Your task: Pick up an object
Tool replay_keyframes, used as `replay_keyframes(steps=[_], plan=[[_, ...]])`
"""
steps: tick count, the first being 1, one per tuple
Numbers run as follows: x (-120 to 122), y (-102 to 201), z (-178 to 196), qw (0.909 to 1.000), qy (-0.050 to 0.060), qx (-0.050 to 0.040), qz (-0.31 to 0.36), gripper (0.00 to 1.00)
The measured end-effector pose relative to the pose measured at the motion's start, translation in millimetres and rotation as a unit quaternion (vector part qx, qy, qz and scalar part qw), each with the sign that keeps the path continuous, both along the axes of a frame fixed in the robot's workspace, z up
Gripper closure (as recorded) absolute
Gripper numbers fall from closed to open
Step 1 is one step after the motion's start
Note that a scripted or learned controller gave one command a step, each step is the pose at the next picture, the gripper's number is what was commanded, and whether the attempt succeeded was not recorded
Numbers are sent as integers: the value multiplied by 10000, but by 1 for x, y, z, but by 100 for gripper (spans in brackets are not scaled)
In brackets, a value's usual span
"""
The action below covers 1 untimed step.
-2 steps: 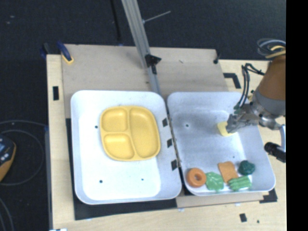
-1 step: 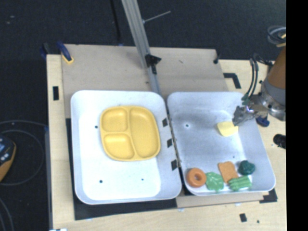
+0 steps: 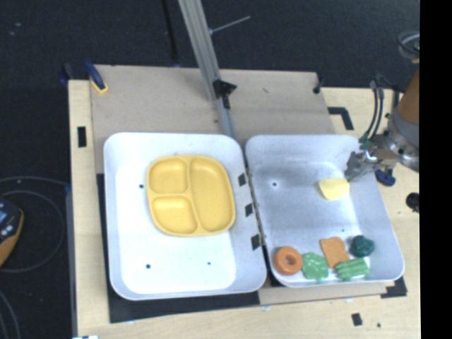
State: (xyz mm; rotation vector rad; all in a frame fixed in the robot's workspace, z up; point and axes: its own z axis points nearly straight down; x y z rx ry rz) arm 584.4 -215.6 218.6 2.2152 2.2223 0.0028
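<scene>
In the right bin (image 3: 296, 161) a pale yellow block (image 3: 333, 188) lies toward the right side. My gripper (image 3: 358, 163) hangs just above and to the right of that block, near the bin's right rim, apart from it. Along the bin's near edge lie an orange ring (image 3: 287, 260), a light green piece (image 3: 315, 267), an orange slab (image 3: 333, 250), a green elongated piece (image 3: 352, 268) and a dark green lump (image 3: 362, 246).
The left bin (image 3: 127, 260) holds a yellow divided plate (image 3: 191, 194) with three compartments. A slanted metal pole (image 3: 201, 48) rises behind the bins. The arm's orange-banded wrist (image 3: 408, 111) stands over the bench's right edge.
</scene>
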Motion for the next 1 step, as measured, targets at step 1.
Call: replay_keyframes(steps=[1], plan=[[-16, 59, 4, 10000, 12, 11, 18, 100]])
